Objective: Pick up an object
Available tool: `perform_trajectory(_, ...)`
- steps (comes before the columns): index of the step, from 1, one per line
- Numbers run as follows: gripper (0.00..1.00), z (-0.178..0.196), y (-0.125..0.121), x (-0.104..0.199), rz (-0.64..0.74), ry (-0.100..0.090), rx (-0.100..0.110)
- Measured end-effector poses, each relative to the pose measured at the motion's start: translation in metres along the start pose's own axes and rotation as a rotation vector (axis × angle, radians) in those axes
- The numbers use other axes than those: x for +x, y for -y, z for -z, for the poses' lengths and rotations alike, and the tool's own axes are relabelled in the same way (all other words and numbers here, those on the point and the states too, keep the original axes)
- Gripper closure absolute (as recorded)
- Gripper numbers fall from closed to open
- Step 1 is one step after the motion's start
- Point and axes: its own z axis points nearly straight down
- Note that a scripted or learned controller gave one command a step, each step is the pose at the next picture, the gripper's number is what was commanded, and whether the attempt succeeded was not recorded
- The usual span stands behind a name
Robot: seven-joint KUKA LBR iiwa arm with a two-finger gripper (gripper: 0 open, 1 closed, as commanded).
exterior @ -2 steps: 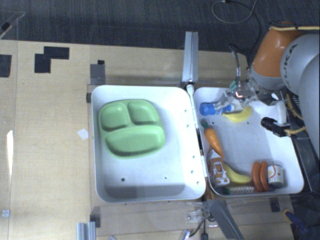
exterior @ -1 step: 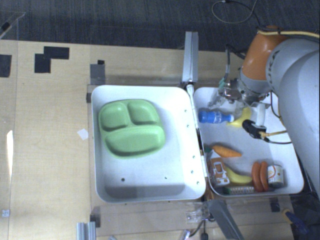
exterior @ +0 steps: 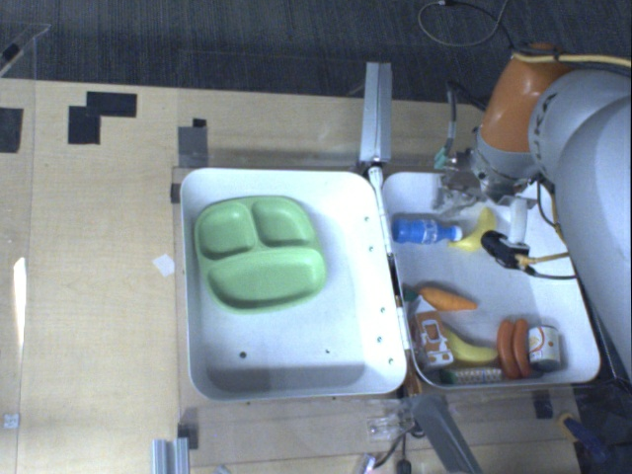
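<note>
My gripper [exterior: 462, 197] hangs low over the far end of the right bin [exterior: 563, 309], with the grey arm and its orange band rising behind it to the right. Just left of it lies a blue bottle [exterior: 425, 231] on its side. A yellow piece [exterior: 476, 237] lies directly under the gripper, partly hidden by it. Nearer the front of the same bin lie an orange carrot [exterior: 449, 300], a yellow banana [exterior: 466, 347], a small printed box [exterior: 429, 336] and an orange ring-shaped item [exterior: 513, 348].
The left bin [exterior: 296, 358] holds a green divided plate [exterior: 261, 252]. A metal divider post [exterior: 374, 117] stands between the bins at the back. A black cable [exterior: 513, 253] dangles from the wrist over the right bin.
</note>
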Motion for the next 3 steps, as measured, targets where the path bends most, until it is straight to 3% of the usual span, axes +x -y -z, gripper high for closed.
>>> perform_trajectory(1, 1.0, -0.014, -0.001, -0.035, 0.03, -0.001, 0.008)
perform_trajectory(2, 1.0, 0.079, -0.006, -0.073, -0.114, 0.001, 0.008)
perform_trajectory(3, 1.0, 0.145, -0.008, -0.084, -0.521, 0.002, 0.008)
